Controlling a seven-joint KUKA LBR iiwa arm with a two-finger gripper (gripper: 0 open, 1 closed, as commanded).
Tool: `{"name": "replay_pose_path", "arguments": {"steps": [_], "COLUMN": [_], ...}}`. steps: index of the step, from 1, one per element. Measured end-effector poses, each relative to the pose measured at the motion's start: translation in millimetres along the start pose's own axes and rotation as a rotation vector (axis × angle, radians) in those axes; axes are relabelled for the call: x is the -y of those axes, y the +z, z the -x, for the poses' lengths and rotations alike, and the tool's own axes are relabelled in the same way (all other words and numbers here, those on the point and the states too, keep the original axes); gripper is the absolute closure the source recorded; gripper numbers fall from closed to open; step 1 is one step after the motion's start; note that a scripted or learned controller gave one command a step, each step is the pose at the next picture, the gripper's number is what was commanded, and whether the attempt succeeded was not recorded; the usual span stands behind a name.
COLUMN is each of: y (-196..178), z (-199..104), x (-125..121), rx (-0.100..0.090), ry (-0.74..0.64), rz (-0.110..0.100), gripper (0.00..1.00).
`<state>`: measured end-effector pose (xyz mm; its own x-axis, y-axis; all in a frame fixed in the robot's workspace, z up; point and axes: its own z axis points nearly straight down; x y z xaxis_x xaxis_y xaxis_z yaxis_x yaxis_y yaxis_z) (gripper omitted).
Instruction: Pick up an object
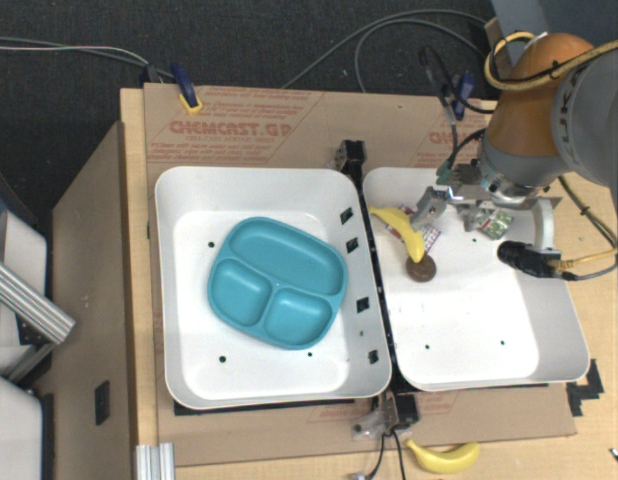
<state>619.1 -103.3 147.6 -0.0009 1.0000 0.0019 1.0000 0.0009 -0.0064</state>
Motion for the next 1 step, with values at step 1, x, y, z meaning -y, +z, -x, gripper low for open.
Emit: {"name": "replay_pose_path", "arguments": {"steps": [1], "y": [34.5], "z": [3.2], "x": [-7.4], "rx": [0.003], "ry": [-0.001], "rz": [0.016], "gripper": [0.00]}}
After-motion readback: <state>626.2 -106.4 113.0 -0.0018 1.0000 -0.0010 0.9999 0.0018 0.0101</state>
